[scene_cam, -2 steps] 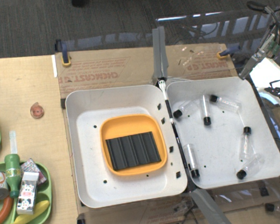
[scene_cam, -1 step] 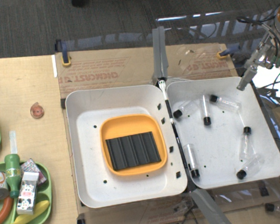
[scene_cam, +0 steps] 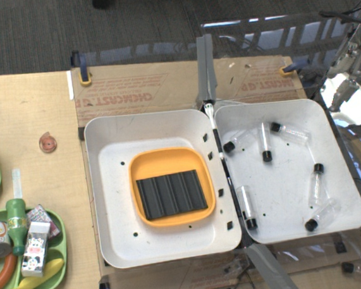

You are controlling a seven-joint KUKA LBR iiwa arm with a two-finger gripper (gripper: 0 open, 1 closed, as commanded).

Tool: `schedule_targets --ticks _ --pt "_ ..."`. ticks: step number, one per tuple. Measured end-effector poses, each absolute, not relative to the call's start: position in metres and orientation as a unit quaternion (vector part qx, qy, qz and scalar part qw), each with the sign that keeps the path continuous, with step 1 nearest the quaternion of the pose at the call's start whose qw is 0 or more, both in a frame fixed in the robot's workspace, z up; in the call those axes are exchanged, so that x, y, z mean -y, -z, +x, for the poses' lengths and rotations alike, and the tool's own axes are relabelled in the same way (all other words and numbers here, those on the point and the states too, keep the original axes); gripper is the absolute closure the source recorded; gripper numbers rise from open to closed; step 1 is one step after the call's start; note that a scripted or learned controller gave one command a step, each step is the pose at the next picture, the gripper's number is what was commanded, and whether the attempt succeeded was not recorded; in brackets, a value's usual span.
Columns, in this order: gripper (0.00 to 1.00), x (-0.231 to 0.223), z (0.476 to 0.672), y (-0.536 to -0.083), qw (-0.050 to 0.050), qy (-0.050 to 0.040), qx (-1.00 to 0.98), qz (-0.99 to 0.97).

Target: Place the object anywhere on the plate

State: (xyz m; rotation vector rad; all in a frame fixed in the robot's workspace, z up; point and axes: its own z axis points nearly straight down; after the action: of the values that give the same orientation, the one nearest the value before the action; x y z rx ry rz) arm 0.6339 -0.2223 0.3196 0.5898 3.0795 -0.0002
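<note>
- Camera view from above: a cardboard sheet (scene_cam: 162,85) lies under two white bins set side by side, touching along their inner edges.
- Left bin (scene_cam: 109,198) holds a yellow-orange plate (scene_cam: 168,163) near its middle.
- Right bin (scene_cam: 334,157) holds six clear tubes with black caps, scattered and lying at different angles.
- A dark grey ribbed slab (scene_cam: 172,194) lies flat on the plate, wholly inside its rim.
- On the wooden table (scene_cam: 24,105) to the left, a green tray (scene_cam: 56,267) carries toy food, a small bottle and a carton.
- One tube (scene_cam: 264,140) lies in the far part of the right bin, another (scene_cam: 245,204) against that bin's left wall, and a third (scene_cam: 316,185) toward the right.
- A small pink item (scene_cam: 48,142) sits alone on the table, well apart from the bins.
</note>
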Motion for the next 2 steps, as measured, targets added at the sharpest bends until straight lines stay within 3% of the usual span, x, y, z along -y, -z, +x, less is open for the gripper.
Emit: schedule_targets --ticks 1,2 --pt "0.0 0.222 0.645 -0.281 0.002 -0.0004 -0.998 0.06" --pt "0.0 0.221 0.657 -0.279 0.003 0.0001 -0.995 -0.1"
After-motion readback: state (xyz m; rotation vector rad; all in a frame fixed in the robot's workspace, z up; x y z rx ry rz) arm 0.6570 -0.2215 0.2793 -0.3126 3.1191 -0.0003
